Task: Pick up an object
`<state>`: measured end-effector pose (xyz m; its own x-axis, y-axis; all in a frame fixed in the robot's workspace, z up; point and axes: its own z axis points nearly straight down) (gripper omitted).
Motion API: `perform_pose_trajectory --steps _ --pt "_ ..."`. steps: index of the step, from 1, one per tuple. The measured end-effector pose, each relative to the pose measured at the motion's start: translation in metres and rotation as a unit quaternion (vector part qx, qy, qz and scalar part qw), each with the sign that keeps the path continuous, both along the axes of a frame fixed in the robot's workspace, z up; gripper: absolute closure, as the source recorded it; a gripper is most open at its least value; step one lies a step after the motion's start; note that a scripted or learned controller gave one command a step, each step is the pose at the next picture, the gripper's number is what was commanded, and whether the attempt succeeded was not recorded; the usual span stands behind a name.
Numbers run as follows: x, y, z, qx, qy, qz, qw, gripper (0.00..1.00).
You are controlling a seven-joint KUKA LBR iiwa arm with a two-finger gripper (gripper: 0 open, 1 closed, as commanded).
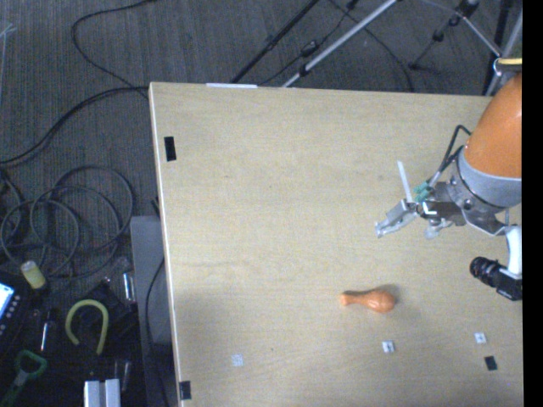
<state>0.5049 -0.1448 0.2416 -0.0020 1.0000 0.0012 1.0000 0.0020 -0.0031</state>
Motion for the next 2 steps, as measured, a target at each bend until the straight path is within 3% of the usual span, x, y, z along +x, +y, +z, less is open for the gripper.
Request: perform_pose_trajectory --steps 1,2 --pt "0.080 -0.028 -0.083 -0.0010 0.000 0.036 0.9994 0.00" --pt "0.137 -0.078 -0.110 -0.0008 -0.001 0.030 0.9996 0.00"
